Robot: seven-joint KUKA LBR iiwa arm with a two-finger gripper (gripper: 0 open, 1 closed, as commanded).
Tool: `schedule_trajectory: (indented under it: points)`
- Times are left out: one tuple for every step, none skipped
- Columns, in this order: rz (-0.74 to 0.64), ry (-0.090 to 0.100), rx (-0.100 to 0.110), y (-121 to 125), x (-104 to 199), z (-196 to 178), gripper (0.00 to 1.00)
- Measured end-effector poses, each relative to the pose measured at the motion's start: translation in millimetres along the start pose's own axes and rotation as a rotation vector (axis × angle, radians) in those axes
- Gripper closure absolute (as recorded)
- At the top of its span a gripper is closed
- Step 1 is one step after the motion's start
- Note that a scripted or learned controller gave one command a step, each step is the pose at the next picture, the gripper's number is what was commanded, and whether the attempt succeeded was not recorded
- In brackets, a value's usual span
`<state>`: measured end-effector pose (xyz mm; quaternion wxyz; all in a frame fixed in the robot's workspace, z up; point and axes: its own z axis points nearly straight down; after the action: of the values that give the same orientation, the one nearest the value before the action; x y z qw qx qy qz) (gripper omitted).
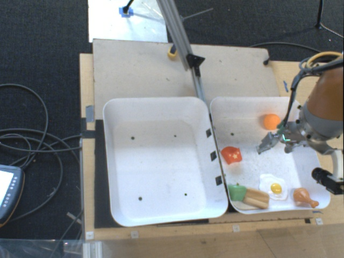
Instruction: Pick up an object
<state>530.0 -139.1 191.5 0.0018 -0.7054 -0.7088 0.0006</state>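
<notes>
Left bin [161,112] holds nothing. In the right bin [242,105], a red tomato piece [231,155] sits at nine o'clock from the gripper [267,144], whose fingers are spread apart and hold nothing. Orange ball [271,121] lies at one o'clock. Picking remains undone.

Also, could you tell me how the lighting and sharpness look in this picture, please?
Camera view: even, soft lighting; the white bins are bright but not blown out, with faint shadows; the end effector looks slightly soft; the orange ball and fried egg read clearly.

Toys [231,155] crowding right bin [244,107]
</notes>
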Motion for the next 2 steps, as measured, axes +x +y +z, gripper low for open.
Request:
schedule_trajectory:
  points:
    - [0.002, -0.001, -0.004, 1, 0, -2, 0.00]
    - [0.005, -0.001, 0.001, -2, -8, 57, 0.00]
